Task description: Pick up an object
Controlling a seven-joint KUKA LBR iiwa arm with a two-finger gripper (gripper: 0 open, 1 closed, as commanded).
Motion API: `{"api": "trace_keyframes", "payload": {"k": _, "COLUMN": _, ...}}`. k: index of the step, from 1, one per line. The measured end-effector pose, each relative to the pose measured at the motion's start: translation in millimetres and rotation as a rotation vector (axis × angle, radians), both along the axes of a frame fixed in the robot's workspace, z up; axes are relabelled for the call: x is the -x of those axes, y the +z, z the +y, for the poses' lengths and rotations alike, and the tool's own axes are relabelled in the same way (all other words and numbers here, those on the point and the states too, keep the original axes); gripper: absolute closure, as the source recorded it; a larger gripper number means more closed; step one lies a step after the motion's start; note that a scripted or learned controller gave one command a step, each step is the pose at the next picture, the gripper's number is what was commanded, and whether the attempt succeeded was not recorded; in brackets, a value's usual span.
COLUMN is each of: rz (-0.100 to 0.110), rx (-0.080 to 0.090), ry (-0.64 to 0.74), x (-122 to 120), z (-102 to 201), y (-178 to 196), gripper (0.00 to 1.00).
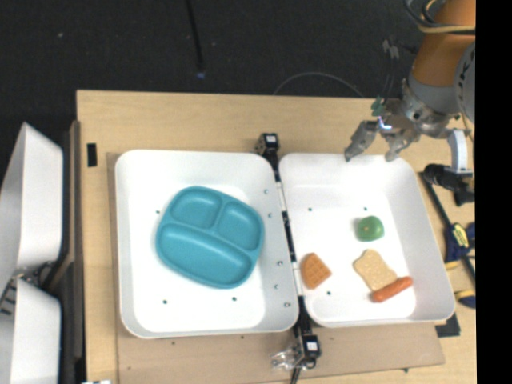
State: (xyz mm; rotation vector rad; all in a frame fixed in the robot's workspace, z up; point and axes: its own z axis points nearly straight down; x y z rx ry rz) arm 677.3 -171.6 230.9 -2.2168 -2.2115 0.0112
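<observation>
Camera view: the end effector (374, 145) hangs with fingers spread wide and nothing between them above the far rim of the right bin (336, 174) on the table (96, 118). Every candidate lies toward 6 o'clock from it: a green apple-like toy (369, 229) nearest, then a toast slice (374, 269) touching an orange carrot-like piece (391, 290), and a waffle-like piece (315, 270) toward 7 o'clock. A blue divided plate (210, 236) sits in the left bin (136, 174).

Green apple (369, 229), waffle (315, 270), toast (374, 268), carrot (391, 290) in right bin (336, 178)
</observation>
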Motion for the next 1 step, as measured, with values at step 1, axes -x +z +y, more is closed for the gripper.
{"api": "trace_keyframes", "payload": {"k": 1, "rz": -0.015, "rx": 0.002, "ry": 0.003, "x": -2.4, "z": 0.4, "y": 10.1, "gripper": 0.00}}
